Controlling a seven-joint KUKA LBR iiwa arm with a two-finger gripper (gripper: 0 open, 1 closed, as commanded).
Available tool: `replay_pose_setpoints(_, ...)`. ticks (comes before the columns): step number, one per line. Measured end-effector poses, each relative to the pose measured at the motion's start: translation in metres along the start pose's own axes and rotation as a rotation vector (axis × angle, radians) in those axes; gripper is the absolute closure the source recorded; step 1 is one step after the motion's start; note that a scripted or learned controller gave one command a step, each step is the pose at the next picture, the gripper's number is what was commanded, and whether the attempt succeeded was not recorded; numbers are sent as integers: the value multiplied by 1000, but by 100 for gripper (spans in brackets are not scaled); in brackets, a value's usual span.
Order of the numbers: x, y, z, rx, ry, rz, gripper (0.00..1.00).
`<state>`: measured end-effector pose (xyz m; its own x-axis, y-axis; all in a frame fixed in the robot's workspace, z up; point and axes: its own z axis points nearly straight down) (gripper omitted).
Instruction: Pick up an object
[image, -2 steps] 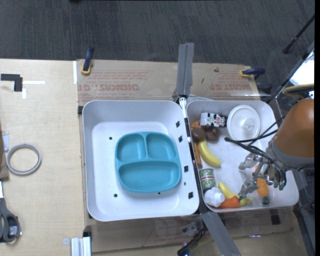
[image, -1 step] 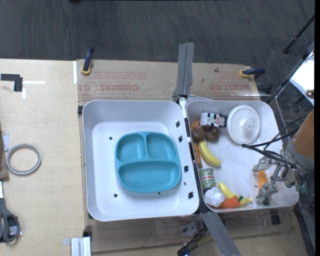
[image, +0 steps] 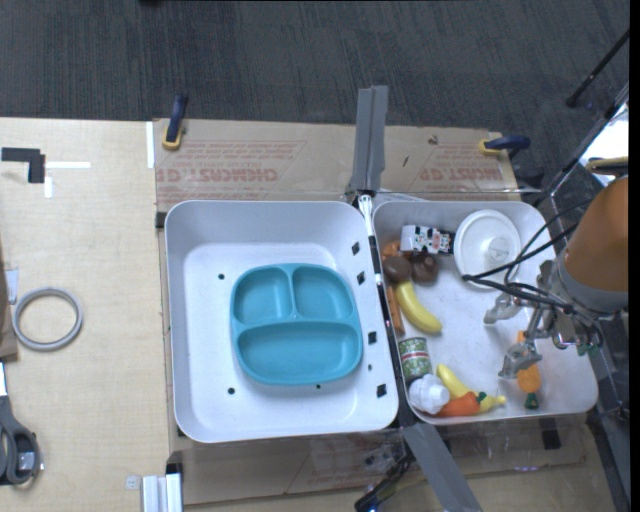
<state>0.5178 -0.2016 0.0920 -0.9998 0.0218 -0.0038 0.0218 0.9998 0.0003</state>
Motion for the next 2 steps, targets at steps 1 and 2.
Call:
replay_pose_setpoints(1, -1, 0, -9, 0, -4, 1, 100)
replay_pose_setpoints(2, -1, 0, -9, 0, -3, 1, 0)
